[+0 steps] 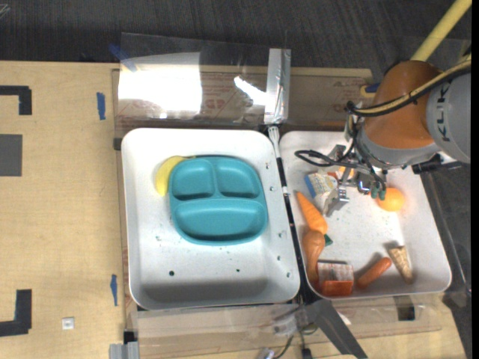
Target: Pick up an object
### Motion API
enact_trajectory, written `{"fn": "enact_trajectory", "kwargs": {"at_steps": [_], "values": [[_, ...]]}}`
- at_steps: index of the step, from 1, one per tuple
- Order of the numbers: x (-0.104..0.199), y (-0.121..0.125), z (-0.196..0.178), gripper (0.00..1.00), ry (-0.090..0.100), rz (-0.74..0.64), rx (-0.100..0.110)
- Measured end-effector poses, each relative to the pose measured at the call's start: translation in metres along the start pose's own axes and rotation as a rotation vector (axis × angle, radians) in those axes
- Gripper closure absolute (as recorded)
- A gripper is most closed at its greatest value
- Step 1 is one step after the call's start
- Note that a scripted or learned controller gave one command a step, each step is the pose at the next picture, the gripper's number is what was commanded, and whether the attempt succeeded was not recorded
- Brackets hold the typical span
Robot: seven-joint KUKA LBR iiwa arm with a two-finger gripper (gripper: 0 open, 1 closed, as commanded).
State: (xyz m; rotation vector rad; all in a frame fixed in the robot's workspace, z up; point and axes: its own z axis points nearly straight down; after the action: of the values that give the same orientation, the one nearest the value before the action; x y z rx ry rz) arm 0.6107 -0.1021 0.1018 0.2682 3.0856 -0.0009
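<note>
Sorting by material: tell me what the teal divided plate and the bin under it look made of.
Teal divided plate: likely moulded plastic, satin; uniform colour, soft rounded compartment ridges, faint sheen. Left bin: probably white plastic, smooth and slightly glossy; rounded corners, dark specks.

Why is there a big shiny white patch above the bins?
In the camera view, that is glare: light bounces off the clear plastic sheet behind the left bin and washes it white. The teal divided plate stays sharp, while the gripper over the right bin looks a bit blurry.
</note>
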Motion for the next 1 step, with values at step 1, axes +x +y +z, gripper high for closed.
{"fn": "enact_trajectory", "kwargs": {"at_steps": [1], "values": [[-0.0011,0.0056,0.0007,0.00,0.004,0.066,0.005]]}}
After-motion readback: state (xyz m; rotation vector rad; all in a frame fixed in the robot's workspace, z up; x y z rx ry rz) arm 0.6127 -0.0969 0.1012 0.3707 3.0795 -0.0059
